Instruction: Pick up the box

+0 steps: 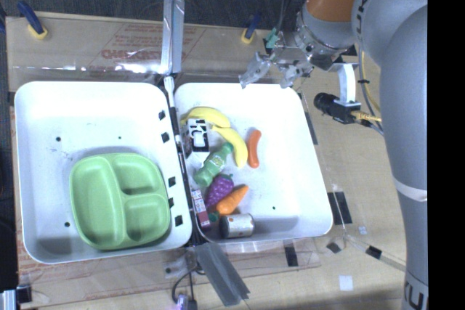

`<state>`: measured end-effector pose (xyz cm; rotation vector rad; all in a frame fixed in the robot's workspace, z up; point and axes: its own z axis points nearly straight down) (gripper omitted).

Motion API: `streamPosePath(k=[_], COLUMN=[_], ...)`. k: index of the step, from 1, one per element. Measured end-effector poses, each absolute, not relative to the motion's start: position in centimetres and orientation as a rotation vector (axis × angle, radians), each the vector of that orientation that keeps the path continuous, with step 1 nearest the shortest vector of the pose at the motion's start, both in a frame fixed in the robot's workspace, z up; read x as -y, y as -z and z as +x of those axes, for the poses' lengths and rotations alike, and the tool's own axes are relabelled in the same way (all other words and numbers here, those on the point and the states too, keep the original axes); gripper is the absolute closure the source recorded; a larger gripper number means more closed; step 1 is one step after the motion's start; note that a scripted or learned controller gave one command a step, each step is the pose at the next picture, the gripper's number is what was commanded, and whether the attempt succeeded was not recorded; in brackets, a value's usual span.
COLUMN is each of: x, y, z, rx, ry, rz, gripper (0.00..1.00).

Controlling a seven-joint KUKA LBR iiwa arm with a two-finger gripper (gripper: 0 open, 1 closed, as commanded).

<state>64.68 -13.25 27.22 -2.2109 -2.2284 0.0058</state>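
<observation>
Two-finger gripper (270,74) hovers above the back rim of the right white bin (305,156), fingers spread, nothing between them. The box, probably the small black-and-white carton (198,134), lies against that bin's left wall, touching the yellow banana (215,124). Nearby: orange carrot-shaped piece (253,148), green bottle (213,163), purple grapes (219,191), silver can (237,225). Green divided plate (120,200) in the left white bin (43,120).

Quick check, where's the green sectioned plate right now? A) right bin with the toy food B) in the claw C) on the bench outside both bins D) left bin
D: the green sectioned plastic plate lies flat on the floor of the left white bin, while the claw hangs above the far edge of the right white bin.
</observation>
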Motion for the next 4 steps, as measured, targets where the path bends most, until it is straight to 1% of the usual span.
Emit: streamPosePath(k=[1, 2, 3, 4], x=[18.4, 18.3, 18.1, 18.0], y=[-40.4, -43.5, -44.6, -44.6], z=[61.8, 63.2, 63.3, 63.3], rx=[2.226, 2.109, 2.119, 2.12], ry=[-0.001, -0.002, -0.005, -0.005], rz=[-2.218, -2.329, -2.319, -2.318], gripper=[0.0, 0.0, 1.0, 0.0])
